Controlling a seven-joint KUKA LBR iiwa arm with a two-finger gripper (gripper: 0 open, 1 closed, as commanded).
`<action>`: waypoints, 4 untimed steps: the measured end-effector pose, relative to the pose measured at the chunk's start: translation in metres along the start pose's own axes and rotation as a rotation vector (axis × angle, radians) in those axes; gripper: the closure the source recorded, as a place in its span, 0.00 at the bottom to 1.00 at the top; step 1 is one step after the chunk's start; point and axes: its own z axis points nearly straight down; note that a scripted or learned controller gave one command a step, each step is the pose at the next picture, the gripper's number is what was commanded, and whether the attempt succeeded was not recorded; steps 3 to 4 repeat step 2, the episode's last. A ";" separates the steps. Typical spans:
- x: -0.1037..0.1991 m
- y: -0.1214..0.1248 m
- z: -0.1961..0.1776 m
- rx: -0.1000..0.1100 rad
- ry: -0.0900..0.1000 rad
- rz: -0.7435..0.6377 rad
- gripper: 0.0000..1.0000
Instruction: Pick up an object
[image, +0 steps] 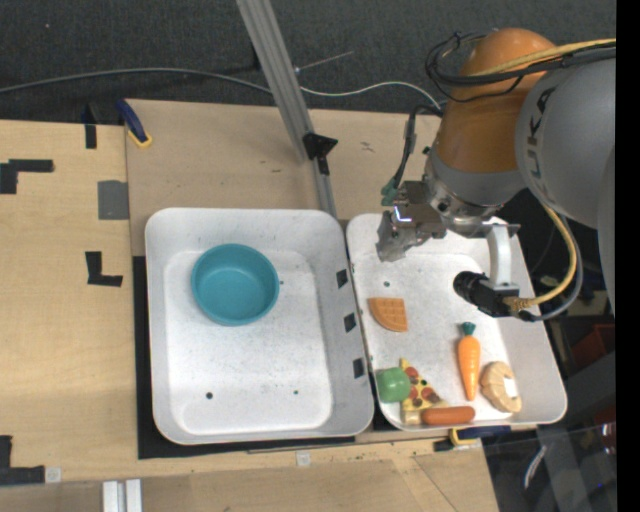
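Arm (560, 110) cut off by top and right edges; far corner of right bin (440, 290) hidden under wrist.

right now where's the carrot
In the camera view, the carrot lies in the right bin, near its lower right corner, just left of the bread roll.

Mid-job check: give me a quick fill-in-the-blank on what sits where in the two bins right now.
1. The teal bowl sits in the ____ bin.
2. The carrot lies in the ____ bin.
3. The claw hangs over the right bin's ____ end.
4. The orange waffle lies between the claw and the ____ toy near the front edge.

Missing words: left; right; far; green
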 end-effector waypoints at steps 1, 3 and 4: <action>0.046 0.020 0.025 0.000 0.000 0.000 1.00; 0.092 0.044 0.025 -0.003 0.001 0.000 1.00; 0.092 0.044 0.025 -0.003 0.001 0.000 1.00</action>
